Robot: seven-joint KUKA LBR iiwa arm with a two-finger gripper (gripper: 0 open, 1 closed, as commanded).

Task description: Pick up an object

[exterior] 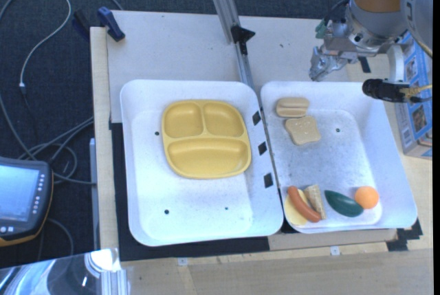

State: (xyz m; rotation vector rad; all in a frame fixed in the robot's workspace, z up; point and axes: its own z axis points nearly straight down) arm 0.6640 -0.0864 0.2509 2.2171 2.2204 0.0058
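My end effector (323, 70) hangs over the bench (172, 46) just beyond the far rim of the right bin (385, 142), carrying nothing; can't tell from this angle how it's set, too small and blurred. Pick candidates all sit in the right bin: bread roll (292, 107) and bread slice (303, 130) touching each other at the far-left, nearest me, so likely first targets. Hot dog (302, 203), a pale wedge (315, 199), dark green vegetable (343, 203) and orange (367, 197) are crowded along the near rim; tight spacing there, harder grasp I'd guess. Left bin (137, 170) holds a yellow divided plate (205, 138), flat, poor pick.
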